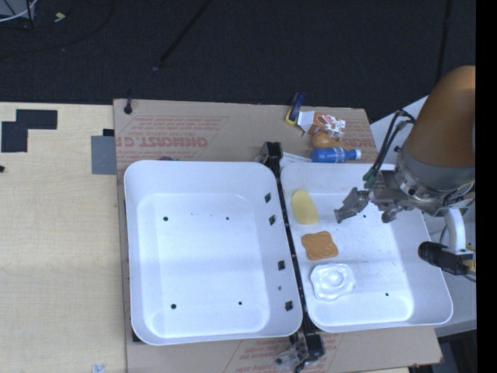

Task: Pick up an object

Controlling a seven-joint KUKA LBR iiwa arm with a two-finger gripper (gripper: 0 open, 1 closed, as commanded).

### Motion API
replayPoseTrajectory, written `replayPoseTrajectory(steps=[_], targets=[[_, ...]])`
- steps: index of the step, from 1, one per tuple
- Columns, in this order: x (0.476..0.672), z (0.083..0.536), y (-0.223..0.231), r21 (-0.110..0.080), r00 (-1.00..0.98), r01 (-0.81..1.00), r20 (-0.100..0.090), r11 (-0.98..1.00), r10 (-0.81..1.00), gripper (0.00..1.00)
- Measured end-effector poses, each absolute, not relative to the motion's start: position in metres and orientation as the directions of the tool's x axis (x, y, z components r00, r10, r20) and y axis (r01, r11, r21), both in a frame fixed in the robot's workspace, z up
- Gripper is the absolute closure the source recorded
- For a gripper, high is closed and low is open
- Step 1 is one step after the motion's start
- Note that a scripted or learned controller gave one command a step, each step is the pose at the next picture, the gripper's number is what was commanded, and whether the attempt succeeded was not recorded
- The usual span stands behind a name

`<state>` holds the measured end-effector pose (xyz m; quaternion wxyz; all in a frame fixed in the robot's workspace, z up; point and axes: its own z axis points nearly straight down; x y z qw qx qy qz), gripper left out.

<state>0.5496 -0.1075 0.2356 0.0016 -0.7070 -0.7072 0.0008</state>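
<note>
A white left bin (147,208) adjoins the right bin (419,305), where a yellow piece (304,207), brown square (319,245) and white blob (332,280) lie near the divider. The gripper (351,206), apparently spread and holding nothing, hovers beside them; descending squarely over one, clear of the divider, looks wisest.

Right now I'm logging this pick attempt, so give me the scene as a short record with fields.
right bin: yellow oval piece, brown toast-like square, white fried-egg-like piece
left bin: no loose items seen
behind right bin: blue bottle, small packaged items
gripper: over right bin, right of the yellow piece, nothing seen between fingers
fingers open or shut: unclear
</note>
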Motion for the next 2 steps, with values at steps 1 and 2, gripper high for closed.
replayPoseTrajectory(steps=[1,2], targets=[[0.642,0.092,-0.081,-0.007,-0.003,1.000,0.002,0.003,1.000,0.00],[0.646,0.194,-0.004,0.008,-0.004,1.000,0.001,0.004,1.000,0.00]])
